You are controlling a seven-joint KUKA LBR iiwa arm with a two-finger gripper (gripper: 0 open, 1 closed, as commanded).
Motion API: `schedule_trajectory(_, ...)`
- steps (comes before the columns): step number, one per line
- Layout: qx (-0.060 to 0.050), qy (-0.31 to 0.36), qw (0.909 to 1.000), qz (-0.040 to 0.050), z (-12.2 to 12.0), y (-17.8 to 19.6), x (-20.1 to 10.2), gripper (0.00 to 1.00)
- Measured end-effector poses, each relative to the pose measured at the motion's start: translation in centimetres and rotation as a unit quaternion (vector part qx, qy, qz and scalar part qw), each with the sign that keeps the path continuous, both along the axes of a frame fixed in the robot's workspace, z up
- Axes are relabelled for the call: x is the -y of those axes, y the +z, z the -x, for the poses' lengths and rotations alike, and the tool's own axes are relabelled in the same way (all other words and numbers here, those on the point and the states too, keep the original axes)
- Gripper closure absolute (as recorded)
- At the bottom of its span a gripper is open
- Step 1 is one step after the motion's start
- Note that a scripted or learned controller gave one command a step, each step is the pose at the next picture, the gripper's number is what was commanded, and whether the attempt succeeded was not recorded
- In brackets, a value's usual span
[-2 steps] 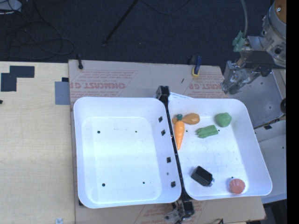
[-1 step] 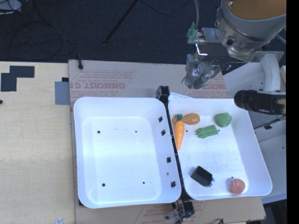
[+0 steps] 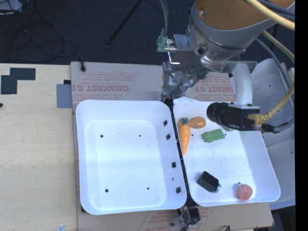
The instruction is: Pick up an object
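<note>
Nearest the camera sit two shallow white bins side by side on a cardboard sheet (image 3: 120, 83) printed with red lettering; the left bin (image 3: 91, 114) shows its bare white floor with a few small dark holes, the right bin (image 3: 260, 177) holds the loose objects. Grey arm (image 3: 226, 23) with its orange band enters from the upper right and hangs over the far end of the divider between the bins. Gripper (image 3: 175, 88) is above the far rim where the two bins meet; whether it is wide or narrow cannot be told, and nothing is seen between its tips. Objects in the right bin, largest first: orange carrot (image 3: 184, 137) with green top, lying along the divider; orange-yellow rounded piece (image 3: 196, 123) touching the carrot's top end; green piece (image 3: 213, 135) just right of the carrot; black block (image 3: 208, 182) near the front; small pinkish-red ball (image 3: 244, 192) in the front right corner.
</note>
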State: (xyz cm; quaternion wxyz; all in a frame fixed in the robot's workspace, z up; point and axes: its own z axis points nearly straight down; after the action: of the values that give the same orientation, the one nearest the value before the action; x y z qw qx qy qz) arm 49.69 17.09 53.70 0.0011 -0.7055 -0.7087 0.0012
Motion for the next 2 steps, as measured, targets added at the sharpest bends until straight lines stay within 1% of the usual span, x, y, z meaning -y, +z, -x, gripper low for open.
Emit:
schedule_trajectory(1, -0.005, 0.002, 1.0000, 0.0025, 1.3, -10.2, -7.7, 1.00)
schedule_trajectory(2, -0.004, -0.002, 1.0000, 0.0032, -0.5, -18.1, -7.1, 1.00)
